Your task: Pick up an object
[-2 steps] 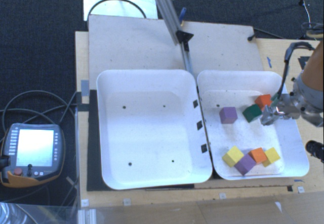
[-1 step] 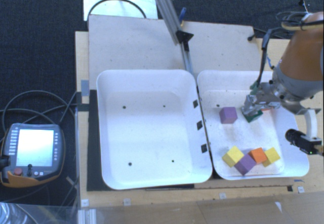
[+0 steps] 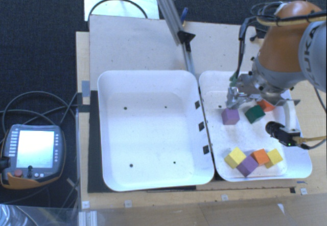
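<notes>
The arm's jaws [image 3: 236,98] hang low over the right bin [image 3: 214,92], just above a purple cube [image 3: 230,116] that lies on the bin floor; whether they are apart or together cannot be told. A green cube [image 3: 254,113] and an orange-red block [image 3: 266,105] sit just beside the purple cube, partly under the wrist. Near the bin's front edge, two yellow cubes [image 3: 236,157], a second purple block [image 3: 248,165] and an orange cube [image 3: 261,156] huddle together, and the left bin [image 3: 110,117] lies alongside on the counter [image 3: 133,41].
</notes>
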Robot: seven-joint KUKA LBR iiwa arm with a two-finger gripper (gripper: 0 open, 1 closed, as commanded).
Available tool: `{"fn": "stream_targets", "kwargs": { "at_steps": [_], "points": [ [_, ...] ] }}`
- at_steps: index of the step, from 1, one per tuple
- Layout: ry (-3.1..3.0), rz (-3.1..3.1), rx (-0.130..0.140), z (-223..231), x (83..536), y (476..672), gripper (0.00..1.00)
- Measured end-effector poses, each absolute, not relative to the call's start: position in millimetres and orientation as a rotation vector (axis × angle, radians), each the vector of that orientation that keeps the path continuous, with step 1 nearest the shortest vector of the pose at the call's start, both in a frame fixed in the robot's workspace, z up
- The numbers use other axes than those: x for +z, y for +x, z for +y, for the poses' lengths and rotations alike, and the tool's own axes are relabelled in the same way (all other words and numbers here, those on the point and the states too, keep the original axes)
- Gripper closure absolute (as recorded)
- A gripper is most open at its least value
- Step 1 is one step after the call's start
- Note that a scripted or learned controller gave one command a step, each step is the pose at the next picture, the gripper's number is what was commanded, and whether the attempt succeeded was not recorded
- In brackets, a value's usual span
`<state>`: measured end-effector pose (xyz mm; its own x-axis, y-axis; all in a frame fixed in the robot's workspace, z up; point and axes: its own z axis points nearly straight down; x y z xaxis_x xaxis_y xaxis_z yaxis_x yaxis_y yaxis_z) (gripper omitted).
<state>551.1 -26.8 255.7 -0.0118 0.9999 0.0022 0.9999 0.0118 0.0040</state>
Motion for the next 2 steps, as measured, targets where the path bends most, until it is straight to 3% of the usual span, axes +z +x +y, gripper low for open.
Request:
{"fn": "stream_targets", "kwargs": {
  "at_steps": [2],
  "points": [
    [2.209, 2.234, 0.006, 67, 245, 583.2, 1.0]
  ]
}}
